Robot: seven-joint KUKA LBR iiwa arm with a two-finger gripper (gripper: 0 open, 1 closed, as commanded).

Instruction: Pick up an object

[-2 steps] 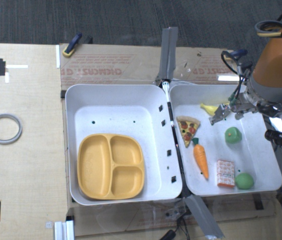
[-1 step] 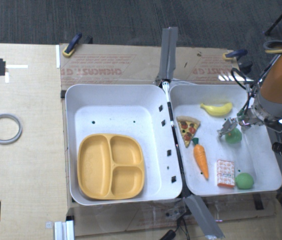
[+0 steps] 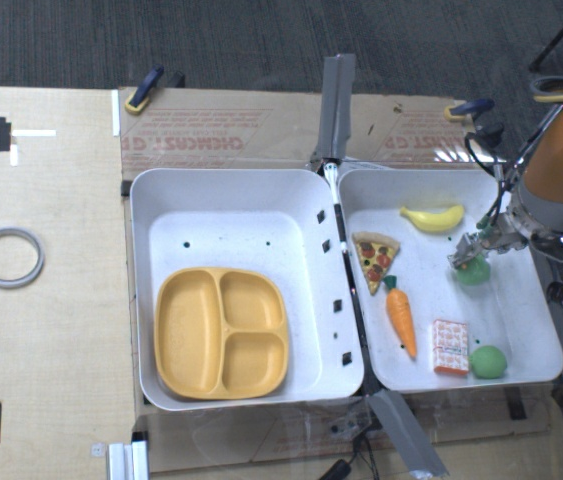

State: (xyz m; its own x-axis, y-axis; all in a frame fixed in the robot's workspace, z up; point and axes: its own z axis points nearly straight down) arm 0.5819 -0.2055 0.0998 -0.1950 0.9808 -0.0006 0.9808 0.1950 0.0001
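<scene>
My gripper [image 3: 469,254] hangs low over the right side of the right bin [image 3: 521,298], reaching in from the right. Directly under its tip lies a small green object [image 3: 476,273], partly covered by it; whether they touch is unclear. A yellow banana [image 3: 433,217] lies just up and left of the gripper. Further left in this bin are a pizza slice [image 3: 374,255] and an orange carrot [image 3: 401,320]. A red-and-white box [image 3: 450,347] and a green ball [image 3: 488,361] sit near the front wall.
The left bin [image 3: 211,203] holds a yellow divided plate [image 3: 223,330]. A grey post [image 3: 336,108] stands behind the seam between the bins. A tape roll [image 3: 9,257] lies on the bench at far left. Blue clamps [image 3: 144,88] grip the cardboard behind.
</scene>
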